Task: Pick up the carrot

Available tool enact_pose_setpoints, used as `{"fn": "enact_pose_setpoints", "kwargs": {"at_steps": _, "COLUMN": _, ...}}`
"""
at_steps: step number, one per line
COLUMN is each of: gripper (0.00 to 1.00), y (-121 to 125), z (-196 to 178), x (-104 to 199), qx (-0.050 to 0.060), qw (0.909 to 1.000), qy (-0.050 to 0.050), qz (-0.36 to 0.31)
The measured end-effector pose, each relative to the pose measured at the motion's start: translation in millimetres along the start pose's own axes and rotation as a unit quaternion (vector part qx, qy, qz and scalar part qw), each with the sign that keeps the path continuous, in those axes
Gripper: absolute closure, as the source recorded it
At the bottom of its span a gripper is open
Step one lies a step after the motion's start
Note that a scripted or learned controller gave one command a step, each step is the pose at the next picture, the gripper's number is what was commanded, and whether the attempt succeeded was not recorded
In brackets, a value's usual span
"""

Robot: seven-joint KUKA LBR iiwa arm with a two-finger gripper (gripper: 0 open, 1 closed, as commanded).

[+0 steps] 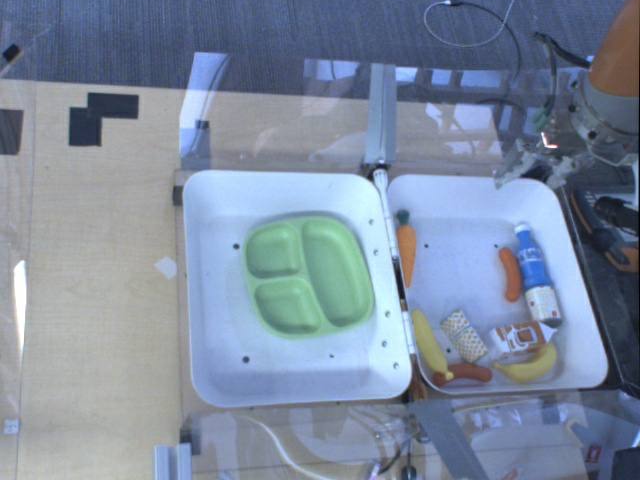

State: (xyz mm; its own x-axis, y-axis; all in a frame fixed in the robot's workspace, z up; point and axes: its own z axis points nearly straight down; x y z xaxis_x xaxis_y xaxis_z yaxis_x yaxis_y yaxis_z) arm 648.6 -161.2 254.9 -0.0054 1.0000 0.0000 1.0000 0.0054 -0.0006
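Observation:
An orange carrot with a green top lies lengthwise against the left wall of the right bin. My gripper hovers over that bin's far right corner, well to the right of the carrot and apart from it. Its fingers are spread open, with nothing between them.
The left bin holds a green divided plate. In the right bin lie a blue-white bottle, a red sausage, two bananas, a small carton and a second sausage. Cables trail beyond the far edge.

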Motion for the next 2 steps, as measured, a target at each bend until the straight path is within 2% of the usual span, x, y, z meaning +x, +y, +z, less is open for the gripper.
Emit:
{"fn": "enact_pose_setpoints", "kwargs": {"at_steps": 1, "gripper": 1.0, "y": 1, "z": -10, "x": 1, "qx": 0.0, "qw": 1.0, "qy": 0.0, "qz": -0.003}}
{"fn": "enact_pose_setpoints", "kwargs": {"at_steps": 2, "gripper": 1.0, "y": 20, "z": 157, "x": 13, "qx": -0.001, "qw": 0.9916, "qy": 0.0, "qz": 0.129}}
